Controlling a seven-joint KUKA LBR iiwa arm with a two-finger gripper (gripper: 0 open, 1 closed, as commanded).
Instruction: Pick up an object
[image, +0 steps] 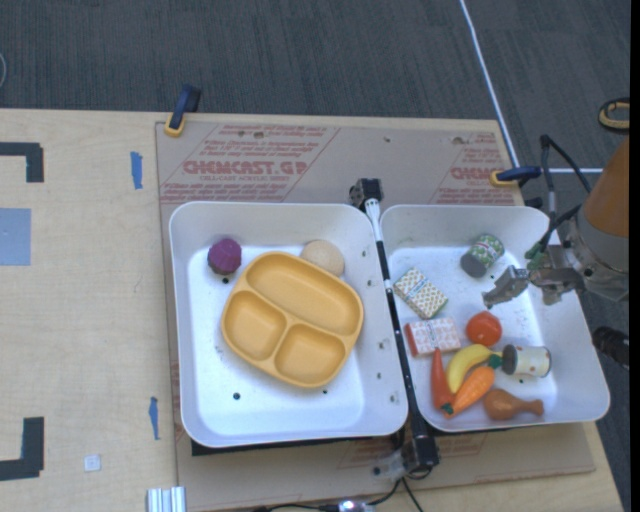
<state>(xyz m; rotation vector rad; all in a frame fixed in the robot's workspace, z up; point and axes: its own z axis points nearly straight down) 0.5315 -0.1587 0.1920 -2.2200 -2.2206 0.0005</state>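
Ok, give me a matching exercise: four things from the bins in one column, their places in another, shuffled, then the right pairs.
Things:
1. yellow tray
2. purple ball
3. banana
4. drumstick

Places:
A. left bin, far left corner
B. right bin, near edge
C. middle of the left bin
D. right bin, between the tomato and the carrot

Pairs: 1-C, 2-A, 3-D, 4-B

We see two white bins side by side on a cardboard sheet (330, 160) printed in red, lying on a pale wooden bench (80, 330). Blue tape (136, 170) and black marks (26, 162) dot the bench. A yellow clamp (181, 110) grips the sheet's far-left corner.
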